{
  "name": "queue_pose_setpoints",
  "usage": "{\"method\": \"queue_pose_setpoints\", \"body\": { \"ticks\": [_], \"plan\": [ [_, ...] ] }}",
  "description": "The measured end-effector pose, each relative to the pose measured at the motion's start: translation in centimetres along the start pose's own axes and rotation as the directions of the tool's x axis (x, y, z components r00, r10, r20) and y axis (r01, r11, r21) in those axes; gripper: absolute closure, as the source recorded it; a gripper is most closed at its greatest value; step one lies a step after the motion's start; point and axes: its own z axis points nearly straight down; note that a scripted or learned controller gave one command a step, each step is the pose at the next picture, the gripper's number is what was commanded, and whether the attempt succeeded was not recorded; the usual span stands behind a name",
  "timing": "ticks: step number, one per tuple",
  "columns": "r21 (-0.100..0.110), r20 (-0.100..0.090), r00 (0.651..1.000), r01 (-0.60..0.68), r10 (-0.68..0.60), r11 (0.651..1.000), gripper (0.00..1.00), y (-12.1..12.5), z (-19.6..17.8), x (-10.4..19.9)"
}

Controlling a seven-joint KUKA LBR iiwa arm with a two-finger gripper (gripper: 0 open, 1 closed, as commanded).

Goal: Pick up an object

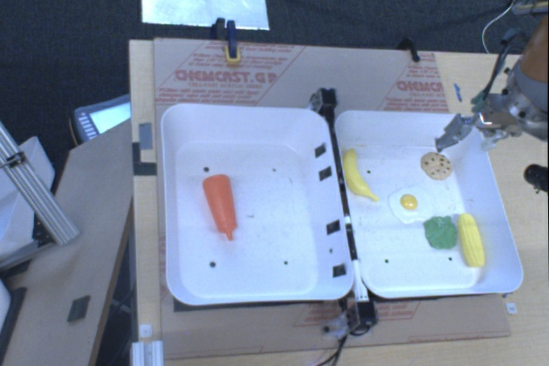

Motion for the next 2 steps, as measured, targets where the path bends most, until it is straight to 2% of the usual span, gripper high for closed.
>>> {"method": "queue_pose_setpoints", "body": {
  "ticks": [1, 2],
  "plan": [
    [0.000, 0.000, 1.000, 0.004, -0.004, 1.000, 0.00, 6.1, 6.4, 0.0],
    [-0.006, 0.003, 1.000, 0.006, -0.006, 1.000, 1.00, 6.1, 4.9, -0.1]
  ]
}}
